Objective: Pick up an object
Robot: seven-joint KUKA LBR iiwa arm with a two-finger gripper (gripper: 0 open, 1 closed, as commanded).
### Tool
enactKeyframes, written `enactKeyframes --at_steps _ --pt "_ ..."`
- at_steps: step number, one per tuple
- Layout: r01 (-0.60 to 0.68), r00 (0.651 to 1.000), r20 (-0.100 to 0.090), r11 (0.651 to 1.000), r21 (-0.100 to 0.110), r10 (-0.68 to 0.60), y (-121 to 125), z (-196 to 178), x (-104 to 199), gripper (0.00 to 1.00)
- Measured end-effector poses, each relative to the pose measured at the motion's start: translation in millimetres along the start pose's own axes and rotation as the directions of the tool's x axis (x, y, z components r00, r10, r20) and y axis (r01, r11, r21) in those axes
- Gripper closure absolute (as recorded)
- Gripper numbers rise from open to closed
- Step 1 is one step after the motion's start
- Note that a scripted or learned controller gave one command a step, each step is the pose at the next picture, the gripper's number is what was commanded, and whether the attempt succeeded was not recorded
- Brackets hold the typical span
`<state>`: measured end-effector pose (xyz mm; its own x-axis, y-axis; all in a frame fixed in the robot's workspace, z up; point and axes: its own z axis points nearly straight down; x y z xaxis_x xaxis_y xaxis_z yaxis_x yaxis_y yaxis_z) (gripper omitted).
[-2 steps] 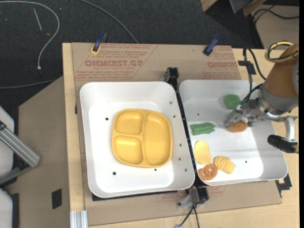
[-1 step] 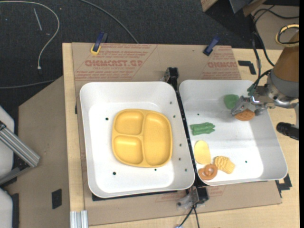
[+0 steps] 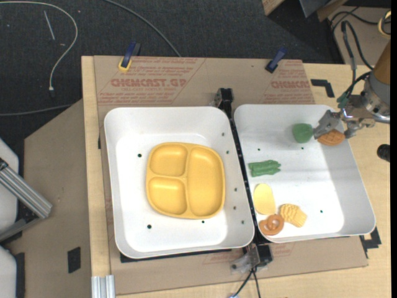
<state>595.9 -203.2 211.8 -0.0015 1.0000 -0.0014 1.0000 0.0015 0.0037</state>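
Right now the hand (image 3: 330,131) pinches an orange piece (image 3: 332,138), green lump (image 3: 302,132) just beside.

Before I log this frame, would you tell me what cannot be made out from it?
- Gripper, camera view: the wrist above covers its fingers, so open or shut is unclear.
- Orange object at the gripper: partly covered, so its shape and any grasp are uncertain.
- Green round object: too small and blurred to identify.
- Arm: cut off by the right edge.

Bright even light, soft shadows, slightly grainy
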Motion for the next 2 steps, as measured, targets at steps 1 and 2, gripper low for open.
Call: enactKeyframes --at_steps 1,2 --pt "0.0 1.0 0.0 1.0 -0.002 0.0 1 -24 0 1.0" --pt "0.004 1.0 -0.005 1.0 0.006 -0.004 -1 -13 57 1.0"
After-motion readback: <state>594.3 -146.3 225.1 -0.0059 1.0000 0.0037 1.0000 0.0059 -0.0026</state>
